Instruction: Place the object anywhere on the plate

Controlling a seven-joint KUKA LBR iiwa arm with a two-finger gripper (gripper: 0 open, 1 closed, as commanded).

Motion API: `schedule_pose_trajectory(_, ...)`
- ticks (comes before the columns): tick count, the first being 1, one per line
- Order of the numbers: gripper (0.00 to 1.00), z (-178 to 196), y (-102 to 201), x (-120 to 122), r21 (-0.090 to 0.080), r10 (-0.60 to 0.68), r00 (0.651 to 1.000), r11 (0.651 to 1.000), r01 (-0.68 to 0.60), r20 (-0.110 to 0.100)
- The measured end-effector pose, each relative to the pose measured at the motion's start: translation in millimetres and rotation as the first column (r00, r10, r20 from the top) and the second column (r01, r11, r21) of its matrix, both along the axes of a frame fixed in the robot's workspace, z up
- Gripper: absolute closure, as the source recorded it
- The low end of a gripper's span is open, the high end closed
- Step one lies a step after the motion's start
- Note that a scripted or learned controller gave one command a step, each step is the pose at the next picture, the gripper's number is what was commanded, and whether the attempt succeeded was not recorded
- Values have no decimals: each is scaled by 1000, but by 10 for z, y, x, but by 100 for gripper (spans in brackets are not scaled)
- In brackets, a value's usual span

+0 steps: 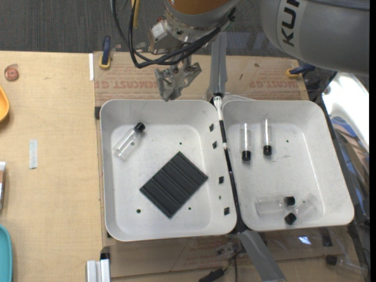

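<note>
Gripper (177, 81) hangs above the far rim of the left bin (111, 157); whether it grips anything we cannot tell. Below it to the left we see a clear vial (128, 140), and directly below lies the dark ribbed plate (174, 184).

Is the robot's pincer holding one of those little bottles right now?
No. The pincer hangs above the back rim of the left bin with nothing between its fingers. The nearest little bottle lies inside that bin.

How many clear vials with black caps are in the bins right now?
5: one vial in the left bin; in the right bin, two side by side, two near its front.
</note>
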State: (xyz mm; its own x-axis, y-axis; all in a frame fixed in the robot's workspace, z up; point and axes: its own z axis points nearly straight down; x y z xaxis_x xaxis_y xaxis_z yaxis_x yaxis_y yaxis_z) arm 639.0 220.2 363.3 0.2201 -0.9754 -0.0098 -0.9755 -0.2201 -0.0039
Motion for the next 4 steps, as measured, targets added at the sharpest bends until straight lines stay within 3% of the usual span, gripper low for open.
schedule_pose_trajectory(1, 100, -720, -586, -413, -8, 121, 993, 993, -121, -2)
schedule_pose_trajectory(2, 100, -1145, -765, -976, -7, 216, 976, 976, -216, -3)
schedule_pose_trajectory(3, 0, -1144, -764, -976, -7, 217, 976, 976, -217, -3)
schedule_pose_trajectory(4, 0, -725, -588, -304, -5, -81, 997, 997, 81, 1)
